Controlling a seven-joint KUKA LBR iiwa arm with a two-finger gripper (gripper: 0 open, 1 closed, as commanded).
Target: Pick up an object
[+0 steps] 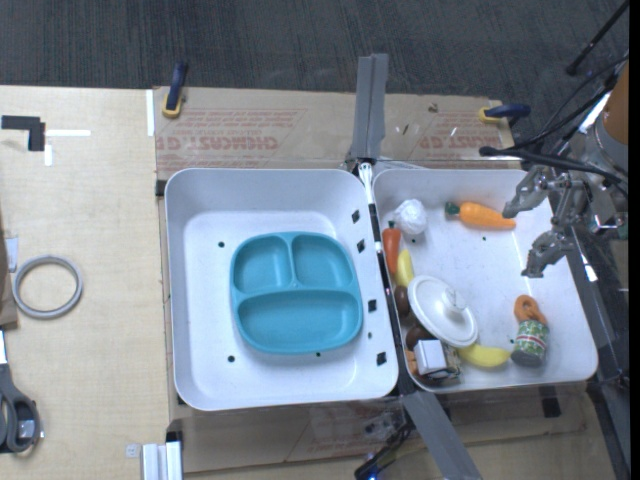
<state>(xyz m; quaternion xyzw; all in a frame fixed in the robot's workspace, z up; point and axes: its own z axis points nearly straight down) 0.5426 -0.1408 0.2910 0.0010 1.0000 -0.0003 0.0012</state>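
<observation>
We counted two white bins on the bench: the left bin point(190, 268) and the right bin point(570, 363).

Left bin: one teal divided plate point(296, 293), three compartments.

Right bin, as far as we could tell:
- one carrot point(481, 215), near the far edge
- one white crumpled item point(409, 217), near the far left corner
- one white lid point(441, 310) with a knob
- two yellow bananas: one point(485, 356) at the near edge, one point(404, 266) along the left wall
- one small can point(529, 342), near the right corner
- one orange piece point(527, 308) just behind the can
- a few dark, small items along the left wall, not countable

On the benchtop's left side: one grey ring point(45, 286) and one pair of scissors point(15, 420). Two clamps sat at the cardboard's far edge: point(176, 89) and point(503, 113).
</observation>
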